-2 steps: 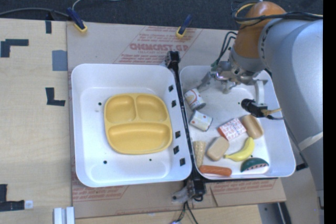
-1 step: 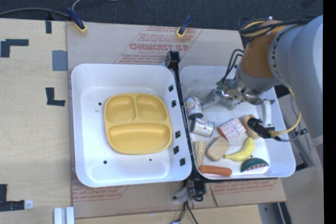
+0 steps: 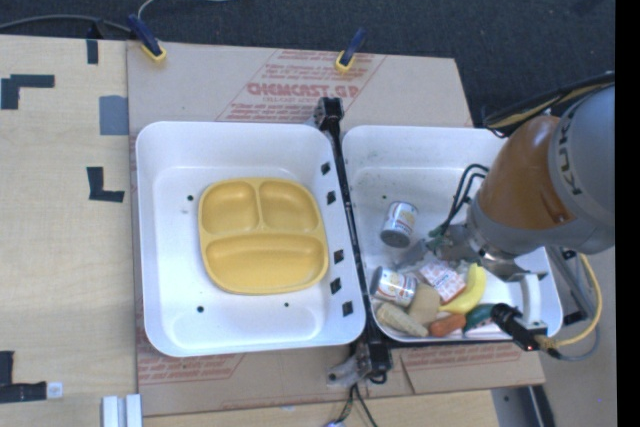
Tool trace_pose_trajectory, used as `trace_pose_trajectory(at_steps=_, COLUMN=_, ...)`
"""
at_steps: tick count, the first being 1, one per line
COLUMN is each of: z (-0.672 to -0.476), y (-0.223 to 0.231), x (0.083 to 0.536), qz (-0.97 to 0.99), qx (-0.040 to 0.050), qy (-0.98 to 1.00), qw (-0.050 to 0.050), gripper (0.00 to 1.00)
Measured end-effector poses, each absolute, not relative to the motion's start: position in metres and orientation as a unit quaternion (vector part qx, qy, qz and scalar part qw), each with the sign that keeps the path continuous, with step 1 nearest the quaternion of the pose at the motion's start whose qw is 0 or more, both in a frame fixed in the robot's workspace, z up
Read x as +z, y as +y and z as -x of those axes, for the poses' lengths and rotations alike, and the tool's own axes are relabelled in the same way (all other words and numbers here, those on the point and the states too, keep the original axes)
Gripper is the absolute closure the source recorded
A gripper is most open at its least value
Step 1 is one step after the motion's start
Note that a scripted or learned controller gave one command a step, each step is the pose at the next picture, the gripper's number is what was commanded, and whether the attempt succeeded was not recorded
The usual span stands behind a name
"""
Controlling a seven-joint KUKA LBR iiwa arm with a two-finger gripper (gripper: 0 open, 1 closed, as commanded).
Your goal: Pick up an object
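The right bin [image 3: 420, 155] holds a heap of small objects along its near edge. A silver can [image 3: 399, 223] lies on its side near the middle. A second can with a red label [image 3: 394, 287] rests closer to the front. Beside it are a white-and-red packet [image 3: 441, 275], a yellow banana [image 3: 472, 287], a tan bread-like piece [image 3: 404, 319] and an orange carrot-like piece [image 3: 448, 323]. My gripper [image 3: 440, 245] is low in this bin, just right of the silver can and above the packet. The arm's grey body and orange band [image 3: 520, 185] hide its tips.
The left bin [image 3: 165, 215] carries a yellow divided plate [image 3: 263, 235] in its middle. A black divider [image 3: 340, 215] with clips runs between the bins. Both stand on a cardboard sheet [image 3: 290, 85] held by yellow clamps. A cable crosses the dark floor behind.
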State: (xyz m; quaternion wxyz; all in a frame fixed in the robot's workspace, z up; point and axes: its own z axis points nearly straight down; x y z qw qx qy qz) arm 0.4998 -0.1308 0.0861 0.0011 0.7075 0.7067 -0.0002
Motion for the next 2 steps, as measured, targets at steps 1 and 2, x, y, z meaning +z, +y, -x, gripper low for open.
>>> trace_pose_trajectory(at_steps=1, z=-0.572, y=-0.105, x=0.086, qz=-0.706, qx=0.0018, qy=0.708, qw=0.003, gripper=0.0)
trace_pose_trajectory(at_steps=2, z=-0.618, y=-0.1, x=0.085, qz=-0.706, qx=-0.0038, qy=0.708, qw=-0.004, gripper=0.0)
